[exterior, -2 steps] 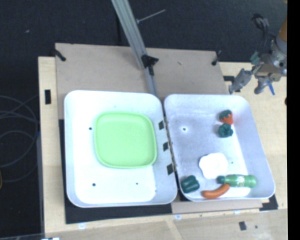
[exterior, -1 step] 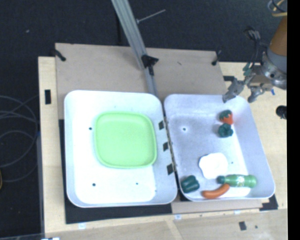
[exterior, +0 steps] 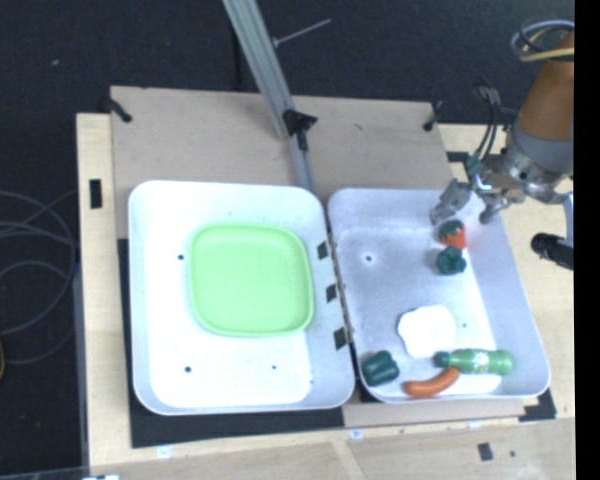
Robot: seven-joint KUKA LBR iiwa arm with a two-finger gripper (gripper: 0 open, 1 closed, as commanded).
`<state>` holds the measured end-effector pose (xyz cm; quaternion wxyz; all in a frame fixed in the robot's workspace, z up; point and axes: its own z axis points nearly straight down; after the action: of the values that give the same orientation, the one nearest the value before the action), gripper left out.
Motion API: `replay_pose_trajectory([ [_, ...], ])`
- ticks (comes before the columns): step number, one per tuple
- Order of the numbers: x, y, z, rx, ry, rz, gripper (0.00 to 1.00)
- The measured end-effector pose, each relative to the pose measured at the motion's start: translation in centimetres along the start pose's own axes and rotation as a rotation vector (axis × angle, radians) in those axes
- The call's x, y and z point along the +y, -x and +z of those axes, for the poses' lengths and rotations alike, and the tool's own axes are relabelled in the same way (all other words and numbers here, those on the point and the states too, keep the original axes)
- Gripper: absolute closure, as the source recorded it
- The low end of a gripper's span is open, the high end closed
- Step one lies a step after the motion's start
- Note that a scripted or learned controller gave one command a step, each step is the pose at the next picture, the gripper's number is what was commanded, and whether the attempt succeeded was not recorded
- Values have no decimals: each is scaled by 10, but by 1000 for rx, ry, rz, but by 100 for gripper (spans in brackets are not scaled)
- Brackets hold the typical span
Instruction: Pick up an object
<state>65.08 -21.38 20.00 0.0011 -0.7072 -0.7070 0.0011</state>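
Tool (exterior: pixel 470 200): metal fingers spread, holding nothing, over your right bin (exterior: pixel 380 218) | small orange piece (exterior: pixel 453 235) lies just below, touching a rounded dark-green lump (exterior: pixel 451 261) | left bin (exterior: pixel 160 268): flat square green plate (exterior: pixel 250 278), glossy plastic | near edge: white pad (exterior: pixel 426 330), green bottle (exterior: pixel 475 361), curved orange sausage (exterior: pixel 430 384).

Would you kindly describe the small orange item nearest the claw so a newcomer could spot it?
Look in the right bin, at its far end below the claw. The small orange piece lies there, just above a dark green lump; it is rounder than the long orange sausage.
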Motion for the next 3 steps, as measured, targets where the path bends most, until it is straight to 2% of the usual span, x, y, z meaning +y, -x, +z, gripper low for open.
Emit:
replay_pose_trajectory([
  [1, -7, -2, 44, 0, 0, 0, 0],
  [2, -5, -1, 31, -2, 6, 0, 100],
  [3, -6, -2, -33, -1, 9, 0, 100],
])
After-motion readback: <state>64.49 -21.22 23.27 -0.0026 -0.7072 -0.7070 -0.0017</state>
